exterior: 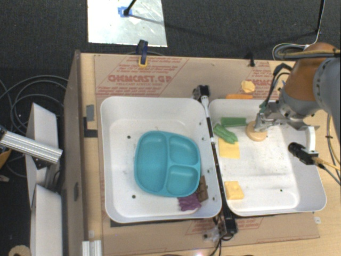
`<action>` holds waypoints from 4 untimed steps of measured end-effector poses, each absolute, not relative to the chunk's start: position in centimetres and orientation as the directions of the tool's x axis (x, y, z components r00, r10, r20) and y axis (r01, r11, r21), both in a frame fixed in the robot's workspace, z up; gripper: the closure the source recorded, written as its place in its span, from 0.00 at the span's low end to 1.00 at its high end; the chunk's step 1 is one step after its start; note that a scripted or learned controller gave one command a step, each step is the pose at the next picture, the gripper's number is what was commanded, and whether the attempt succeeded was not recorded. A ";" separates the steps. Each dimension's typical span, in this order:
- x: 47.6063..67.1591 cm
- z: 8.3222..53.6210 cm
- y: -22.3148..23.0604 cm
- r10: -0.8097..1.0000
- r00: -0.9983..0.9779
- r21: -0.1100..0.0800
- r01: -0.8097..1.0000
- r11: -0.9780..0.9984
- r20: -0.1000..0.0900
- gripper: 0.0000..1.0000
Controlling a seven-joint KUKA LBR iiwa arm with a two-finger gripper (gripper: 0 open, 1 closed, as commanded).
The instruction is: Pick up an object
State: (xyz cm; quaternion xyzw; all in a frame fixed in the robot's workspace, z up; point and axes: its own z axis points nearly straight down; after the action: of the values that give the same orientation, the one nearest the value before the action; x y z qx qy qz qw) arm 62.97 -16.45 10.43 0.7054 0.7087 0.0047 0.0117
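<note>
Gripper (259, 126) sits on the tan round piece (257, 135); jaw opening indiscernible, so it may slip beside the green pieces (228, 128).

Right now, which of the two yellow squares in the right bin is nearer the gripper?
The upper yellow square, beside the green pieces. The other square lies toward the bin's front edge, farther from the gripper.

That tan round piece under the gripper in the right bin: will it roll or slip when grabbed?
The tan round piece looks like a flat disc lying on its face, so it probably won't roll. Its low curved edge may slip from the gripper. It looks small, likely light, and may slide on the smooth right bin.
</note>
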 end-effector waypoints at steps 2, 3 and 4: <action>61.4 20.0 -18.1 1.000 -0.007 0.012 1.000 0.007 -0.004 1.00; 61.2 20.6 -18.2 1.000 -0.007 0.007 1.000 0.007 -0.002 1.00; 61.3 21.7 -18.2 1.000 -0.010 0.011 1.000 0.010 -0.003 1.00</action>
State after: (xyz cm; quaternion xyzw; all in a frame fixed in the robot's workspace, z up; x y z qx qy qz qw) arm 61.28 -18.18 21.71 0.7036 0.7106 0.0027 0.0049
